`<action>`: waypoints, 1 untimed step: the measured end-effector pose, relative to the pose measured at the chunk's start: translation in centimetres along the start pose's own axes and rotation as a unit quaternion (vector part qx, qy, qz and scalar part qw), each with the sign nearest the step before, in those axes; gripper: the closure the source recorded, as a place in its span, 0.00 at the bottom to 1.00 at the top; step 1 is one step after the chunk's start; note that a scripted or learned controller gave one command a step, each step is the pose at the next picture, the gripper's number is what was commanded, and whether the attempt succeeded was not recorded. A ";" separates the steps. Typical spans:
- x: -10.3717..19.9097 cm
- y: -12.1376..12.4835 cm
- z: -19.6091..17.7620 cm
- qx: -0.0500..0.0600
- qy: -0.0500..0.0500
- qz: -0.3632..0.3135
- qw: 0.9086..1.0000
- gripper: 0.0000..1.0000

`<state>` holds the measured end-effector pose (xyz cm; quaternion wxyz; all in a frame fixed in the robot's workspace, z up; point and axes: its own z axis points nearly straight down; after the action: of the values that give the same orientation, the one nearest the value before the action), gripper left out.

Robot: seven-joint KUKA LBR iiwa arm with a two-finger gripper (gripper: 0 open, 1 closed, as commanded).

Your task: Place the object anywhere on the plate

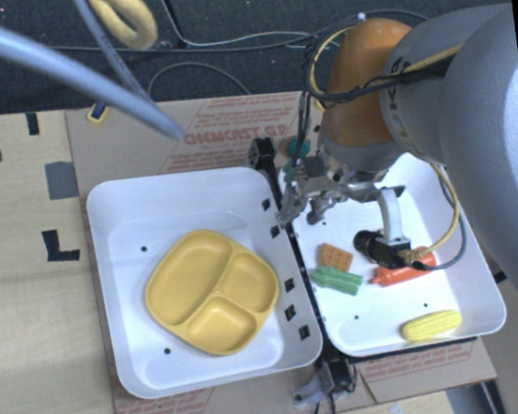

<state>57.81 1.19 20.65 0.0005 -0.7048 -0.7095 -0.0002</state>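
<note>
So, quick read of this one. The gripper [313,202] is parked over the upper left corner of the right bin [471,306], right next to the wall shared with the left bin [119,220]. Whether it's spread or pressed together can't be told from this angle, too much wrist hardware in the way, and nothing can be seen pinched in it.

Which object is "the object" isn't spelled out, so that part is guessed. Four candidates are lying in the right bin:

- a tan waffle piece [336,257], just below the gripper in the frame, a bit to the right
- a green piece [335,281], touching or nearly touching the waffle's lower edge, long axis running upper left to lower right
- an orange carrot [396,275], further right, laid roughly level across the frame
- a corn cob [431,324], well apart, down near the bin's bottom edge, also roughly level

The waffle and the green piece are probably the likeliest picks, since they're closest.

The relation that matters: everything pickable is found below and slightly right of the gripper, while the yellow plate [212,293] is sat in the middle of the left bin, below and to the left. So a short drop toward the bottom of the frame is called for first, then a carry leftward over the shared wall. With only one arm, no choice of side is needed.
</note>
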 end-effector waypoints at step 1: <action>5.1 1.0 -0.4 0.000 0.000 0.000 1.000 1.00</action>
<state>58.81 6.31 21.09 0.0008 -0.7048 -0.7094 -0.0002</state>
